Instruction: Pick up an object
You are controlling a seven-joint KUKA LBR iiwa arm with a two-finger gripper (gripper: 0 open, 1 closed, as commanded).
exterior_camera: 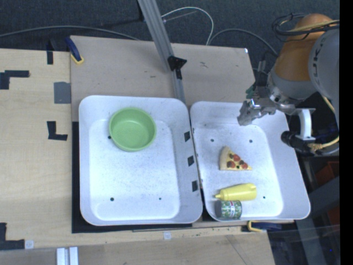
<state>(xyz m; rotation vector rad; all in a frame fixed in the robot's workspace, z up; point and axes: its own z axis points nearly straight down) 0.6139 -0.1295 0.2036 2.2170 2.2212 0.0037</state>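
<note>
In the right bin [276, 142] lie a toy pizza slice [233, 160], a yellow mustard bottle [238, 192] on its side, and a small green can [228, 209] at the front edge. A green bowl [132, 128] sits in the left bin [99, 164], toward its back. My gripper [248, 115] hangs over the back of the right bin, above and behind the pizza slice, with nothing visible between its fingers. The arm's orange band [300, 43] shows at the upper right.
A slanted grey metal pole [157, 29] crosses the bench behind the bins and ends at a black clamp [176, 64]. Cables [193, 15] run across the dark floor behind. Black tape marks [52, 130] lie on the wooden bench at left.
</note>
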